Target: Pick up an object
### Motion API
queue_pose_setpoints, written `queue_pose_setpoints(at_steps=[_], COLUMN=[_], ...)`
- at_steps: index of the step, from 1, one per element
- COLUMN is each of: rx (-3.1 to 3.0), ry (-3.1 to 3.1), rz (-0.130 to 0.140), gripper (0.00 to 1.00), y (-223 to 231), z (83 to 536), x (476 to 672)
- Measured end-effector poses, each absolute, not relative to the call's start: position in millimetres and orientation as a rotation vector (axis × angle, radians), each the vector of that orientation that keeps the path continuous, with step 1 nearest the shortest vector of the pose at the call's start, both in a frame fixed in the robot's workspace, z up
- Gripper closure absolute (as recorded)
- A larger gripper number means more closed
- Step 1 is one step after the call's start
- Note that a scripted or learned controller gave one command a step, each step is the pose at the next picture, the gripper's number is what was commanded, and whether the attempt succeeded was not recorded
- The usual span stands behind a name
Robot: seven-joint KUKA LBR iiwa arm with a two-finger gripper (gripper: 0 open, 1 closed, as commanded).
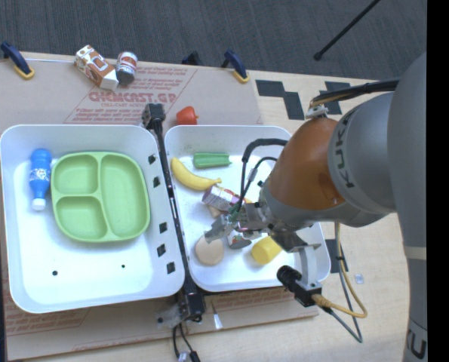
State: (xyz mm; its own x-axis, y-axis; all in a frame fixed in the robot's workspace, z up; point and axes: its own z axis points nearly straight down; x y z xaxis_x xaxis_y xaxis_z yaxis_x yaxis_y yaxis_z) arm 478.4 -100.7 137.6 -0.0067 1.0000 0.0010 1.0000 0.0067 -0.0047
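two bins (13, 225), one banana (192, 175), one plate (100, 196)

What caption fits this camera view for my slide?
KUKA arm's gripper low in the right bin among banana and yellow block.

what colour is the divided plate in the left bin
Light green; the divided plate shows clearly in the camera view.
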Motion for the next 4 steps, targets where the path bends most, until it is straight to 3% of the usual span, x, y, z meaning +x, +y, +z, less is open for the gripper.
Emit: queue_pose_setpoints(at_steps=[1, 2, 3, 4], rx=[-2.212, -2.208, -2.216, -2.211], ry=[-2.229, -2.235, -2.228, -2.228], rz=[-0.003, -0.004, 0.001, 0.003], gripper=[0.00, 1.00, 1.00, 1.00], y=[-91, -92, -133, -61], z=[94, 105, 205, 226], x=[477.8, 479.3, 545.7, 480.5])
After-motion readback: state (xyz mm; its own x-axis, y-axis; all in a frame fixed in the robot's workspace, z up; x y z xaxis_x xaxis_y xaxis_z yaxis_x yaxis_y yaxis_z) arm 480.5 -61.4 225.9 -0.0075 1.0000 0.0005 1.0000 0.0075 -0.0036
